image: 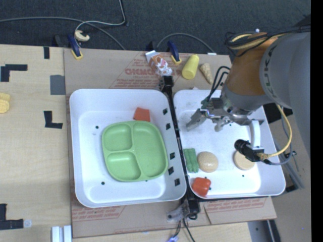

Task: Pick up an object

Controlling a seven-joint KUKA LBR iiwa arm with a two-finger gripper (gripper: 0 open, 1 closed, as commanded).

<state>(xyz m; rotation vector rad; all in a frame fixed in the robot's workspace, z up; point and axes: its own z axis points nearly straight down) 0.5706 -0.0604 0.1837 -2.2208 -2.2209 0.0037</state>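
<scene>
Camera view gives me the gripper (208,120) over the upper part of the right bin (267,185), its 2 fingers spread apart with nothing between them. Using that bin as my landmark, I see 4 candidates along its lower half: a green block (190,160) by its left wall, a beige ball (207,161) just beside the block, a red piece (201,186) at its lower-left corner, and a tan disc (244,161) toward its right side. Left of it, the other bin (81,180) carries a green divided plate (134,150) and an orange block (142,115).
</scene>
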